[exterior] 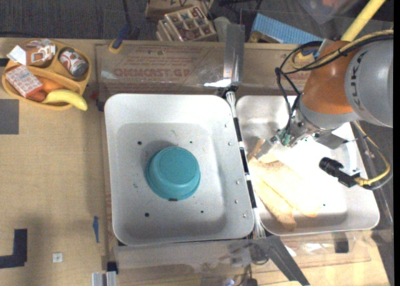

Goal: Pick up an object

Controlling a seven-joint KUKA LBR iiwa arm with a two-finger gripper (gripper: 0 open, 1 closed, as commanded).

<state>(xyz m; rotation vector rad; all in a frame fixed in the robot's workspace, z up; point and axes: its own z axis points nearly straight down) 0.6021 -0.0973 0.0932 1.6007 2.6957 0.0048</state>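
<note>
Gripper (267, 147) hovering at 11 o'clock of bread (282, 186); claw state unclear, can't tell. Risk: sliding off the flat bread.

Bowl (174, 173) in left bin (125, 122); bread (278, 191) in right bin (362, 216).

Bright overhead light overexposes the right bin (359, 213); background dim, slightly soft.
</note>
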